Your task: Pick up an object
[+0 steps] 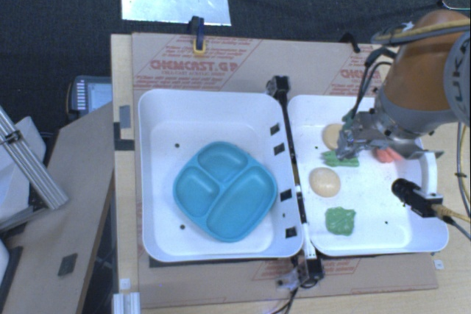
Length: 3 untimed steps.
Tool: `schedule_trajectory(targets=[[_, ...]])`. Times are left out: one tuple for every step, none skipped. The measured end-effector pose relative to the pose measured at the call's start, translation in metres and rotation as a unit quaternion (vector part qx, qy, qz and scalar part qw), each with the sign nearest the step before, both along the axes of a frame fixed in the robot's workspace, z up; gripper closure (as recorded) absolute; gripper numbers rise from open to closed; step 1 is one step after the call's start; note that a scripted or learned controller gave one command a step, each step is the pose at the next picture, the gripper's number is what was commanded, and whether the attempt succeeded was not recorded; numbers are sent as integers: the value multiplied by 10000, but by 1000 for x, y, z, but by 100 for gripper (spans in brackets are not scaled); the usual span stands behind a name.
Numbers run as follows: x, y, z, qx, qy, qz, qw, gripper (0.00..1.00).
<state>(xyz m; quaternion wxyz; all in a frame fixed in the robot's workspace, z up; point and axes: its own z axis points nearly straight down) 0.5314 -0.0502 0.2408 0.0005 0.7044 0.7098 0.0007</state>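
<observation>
My gripper (351,145) hangs low in the right bin (383,235), at its far middle. It is right over a flat green piece (340,157), whose near-left edge sticks out from under it. A beige round item (332,134) lies just left of the gripper, partly hidden by it. A pink-red piece (388,154) peeks out on the gripper's right. Nearer the front lie a beige egg-shaped item (324,182) and a green lump (340,220), both apart from the gripper.
The left bin (158,158) holds a blue divided plate (224,190). A black clip strip (288,158) joins the two bins. A black part on a white bracket (413,198) hangs over the right bin's right side. The arm's orange band (423,73) looms above.
</observation>
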Motion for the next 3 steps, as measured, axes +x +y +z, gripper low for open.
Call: schedule_trajectory(targets=[[14,46,3,3,-3,4,10000,100],[41,97,-10,3,-4,9,10000,100],[74,146,-15,7,-13,6,10000,100]])
